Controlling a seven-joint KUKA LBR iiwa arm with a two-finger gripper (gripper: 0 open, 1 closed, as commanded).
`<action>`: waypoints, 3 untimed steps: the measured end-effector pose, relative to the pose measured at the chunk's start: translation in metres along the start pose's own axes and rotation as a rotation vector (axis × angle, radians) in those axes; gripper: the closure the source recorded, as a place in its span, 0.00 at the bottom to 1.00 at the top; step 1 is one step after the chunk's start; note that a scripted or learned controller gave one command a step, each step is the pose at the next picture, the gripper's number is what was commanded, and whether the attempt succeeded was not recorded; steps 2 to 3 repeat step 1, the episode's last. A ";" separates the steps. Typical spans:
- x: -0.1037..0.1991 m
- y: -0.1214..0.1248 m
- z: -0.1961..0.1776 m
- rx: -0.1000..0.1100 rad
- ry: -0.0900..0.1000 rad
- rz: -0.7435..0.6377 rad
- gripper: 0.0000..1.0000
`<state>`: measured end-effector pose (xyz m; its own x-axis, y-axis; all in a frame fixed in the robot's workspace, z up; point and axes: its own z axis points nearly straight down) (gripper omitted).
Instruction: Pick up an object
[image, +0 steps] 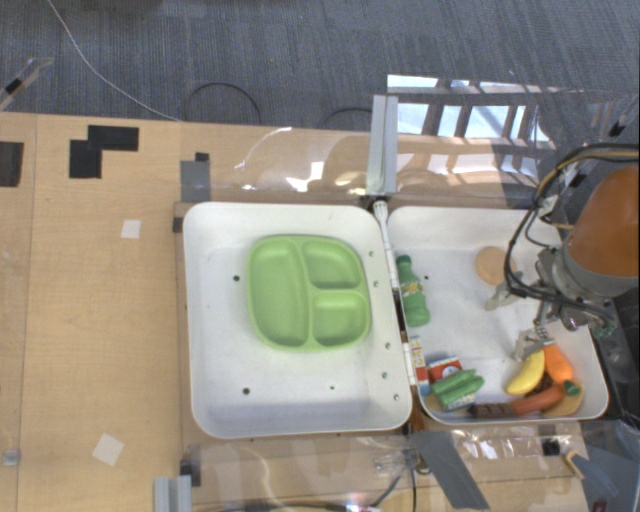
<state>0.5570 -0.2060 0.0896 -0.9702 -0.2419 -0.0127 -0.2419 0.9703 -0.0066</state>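
Over the right bin: a grey KUKA arm with an orange band reaches in from the right, its gripper (541, 330) hanging low above a heap of toy food at the bin's near right corner.
Gripper state: cannot be told; cables and the wrist blur the view of the tip, and nothing is visibly held.
Nearest candidate: a yellow banana (527, 375), lying just below the gripper, touching an orange carrot (560, 364) and a reddish sausage-like piece (535, 400).
Handling, as a judgement: the banana looks like light, stiff moulded plastic with a smooth, likely slippery skin; a grasp across its curved middle seems safest, since the tapered ends could squirt out.
Risk: neighbours crowd both sides, so one may be nudged or pinched along with it.
Other objects: a green bottle (411, 293) lies apart near the divider, freer to approach; a green vegetable (457, 386) rests on a red-and-white carton (436, 368); a tan disc (491, 265) sits alone toward the far wall.
Surface: right bin (450, 250), shallow, white, smooth, low walls close to the heap.
Left bin: left bin (220, 380) carries a green divided plate (307, 291).
Room: pale wooden bench (90, 330), grey carpet beyond, clear guards at the bins' edges.
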 end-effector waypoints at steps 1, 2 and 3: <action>0.002 0.001 0.000 0.000 -0.003 0.016 0.00; 0.002 0.001 0.000 0.000 -0.003 0.016 0.00; 0.002 0.001 0.000 0.000 -0.003 0.016 0.00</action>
